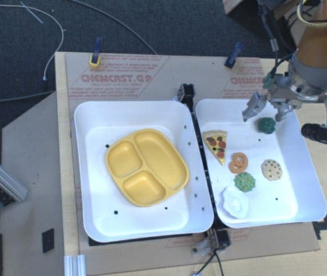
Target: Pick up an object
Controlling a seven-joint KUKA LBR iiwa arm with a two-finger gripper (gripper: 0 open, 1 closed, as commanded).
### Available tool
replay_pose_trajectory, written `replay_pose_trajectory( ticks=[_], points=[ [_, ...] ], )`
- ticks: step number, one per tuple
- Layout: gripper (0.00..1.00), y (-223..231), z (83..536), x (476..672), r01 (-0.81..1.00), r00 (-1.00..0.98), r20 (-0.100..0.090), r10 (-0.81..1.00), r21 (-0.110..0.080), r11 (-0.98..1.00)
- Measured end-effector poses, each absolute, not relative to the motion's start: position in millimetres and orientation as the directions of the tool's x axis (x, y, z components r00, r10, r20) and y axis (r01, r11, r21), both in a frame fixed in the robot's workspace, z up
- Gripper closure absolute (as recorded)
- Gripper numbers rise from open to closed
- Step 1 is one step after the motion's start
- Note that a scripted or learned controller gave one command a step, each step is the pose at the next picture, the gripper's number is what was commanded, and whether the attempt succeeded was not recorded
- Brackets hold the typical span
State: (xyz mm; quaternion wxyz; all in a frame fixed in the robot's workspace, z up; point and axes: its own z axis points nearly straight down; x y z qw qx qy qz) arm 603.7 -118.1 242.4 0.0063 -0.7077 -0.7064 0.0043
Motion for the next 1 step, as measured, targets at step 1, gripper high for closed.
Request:
replay_pose_trajectory(
  ticks=[1],
  points=[
    [0.0,-117.8,250.1,606.1,1.0,-0.001,0.001,1.0,-0.001,0.001]
  ],
)
